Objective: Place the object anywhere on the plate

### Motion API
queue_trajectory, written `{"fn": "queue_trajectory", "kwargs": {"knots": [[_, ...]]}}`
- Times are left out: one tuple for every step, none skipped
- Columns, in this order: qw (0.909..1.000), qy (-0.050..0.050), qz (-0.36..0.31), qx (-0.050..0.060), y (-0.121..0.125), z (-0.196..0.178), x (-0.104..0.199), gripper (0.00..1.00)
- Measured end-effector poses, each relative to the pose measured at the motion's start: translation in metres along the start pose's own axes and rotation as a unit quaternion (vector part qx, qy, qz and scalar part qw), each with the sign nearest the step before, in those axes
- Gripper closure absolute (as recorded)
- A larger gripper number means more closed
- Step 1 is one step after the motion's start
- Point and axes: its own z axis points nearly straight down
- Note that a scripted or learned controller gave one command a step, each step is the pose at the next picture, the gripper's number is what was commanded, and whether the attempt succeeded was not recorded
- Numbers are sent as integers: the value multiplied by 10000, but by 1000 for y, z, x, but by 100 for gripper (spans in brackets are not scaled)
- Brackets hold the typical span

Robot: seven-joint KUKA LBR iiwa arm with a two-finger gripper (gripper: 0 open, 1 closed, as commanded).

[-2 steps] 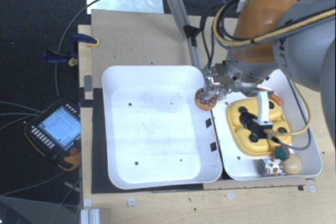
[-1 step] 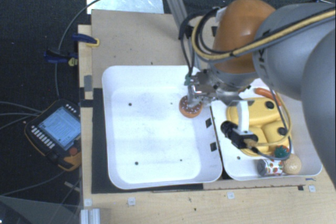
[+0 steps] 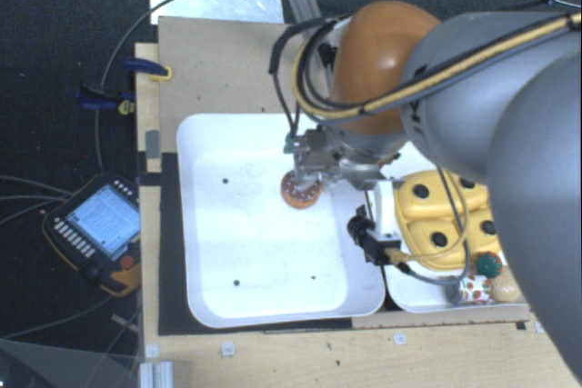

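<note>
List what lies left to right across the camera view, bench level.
Handheld controller → blue clamp → left white bin → small round brown object under the gripper → yellow holed block → small green ball.

A pale wooden table [image 3: 232, 77] carries two shallow white bins side by side. The left bin [image 3: 227, 241] sits nearly square to the table's front edge, a black strip running along its left and front sides. The right bin [image 3: 418, 297] lies touching it, largely covered by the grey arm. Blue and yellow clamps [image 3: 136, 77] grip the table's left edge, near the far corner.
</note>
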Motion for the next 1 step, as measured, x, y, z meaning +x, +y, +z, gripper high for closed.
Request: {"fn": "queue_trajectory", "kwargs": {"knots": [[10000,-9,29,-2,1,0,-3,0]]}}
